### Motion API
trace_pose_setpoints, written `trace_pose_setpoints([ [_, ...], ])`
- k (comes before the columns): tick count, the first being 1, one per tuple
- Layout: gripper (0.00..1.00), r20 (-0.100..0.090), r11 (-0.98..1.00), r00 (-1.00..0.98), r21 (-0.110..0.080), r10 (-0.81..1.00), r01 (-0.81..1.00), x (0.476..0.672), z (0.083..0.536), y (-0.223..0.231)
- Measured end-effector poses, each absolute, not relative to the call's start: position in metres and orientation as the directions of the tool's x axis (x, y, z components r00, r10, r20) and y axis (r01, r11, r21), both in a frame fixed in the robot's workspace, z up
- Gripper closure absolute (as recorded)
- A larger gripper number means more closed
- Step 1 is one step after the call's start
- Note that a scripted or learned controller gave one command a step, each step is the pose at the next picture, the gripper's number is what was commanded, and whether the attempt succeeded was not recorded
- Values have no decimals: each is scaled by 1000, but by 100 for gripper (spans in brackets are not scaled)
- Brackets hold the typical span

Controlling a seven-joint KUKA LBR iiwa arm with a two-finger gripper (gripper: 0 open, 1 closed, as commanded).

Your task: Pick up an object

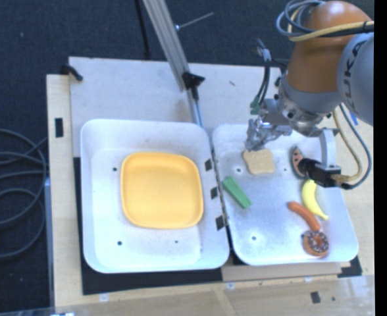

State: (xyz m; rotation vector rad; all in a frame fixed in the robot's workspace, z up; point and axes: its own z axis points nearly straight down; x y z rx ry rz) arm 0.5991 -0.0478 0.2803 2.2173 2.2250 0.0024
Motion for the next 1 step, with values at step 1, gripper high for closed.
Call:
trace_pose_setpoints([
  [1,100,0,2,-2,0,1000,1000,576,265,-10],
])
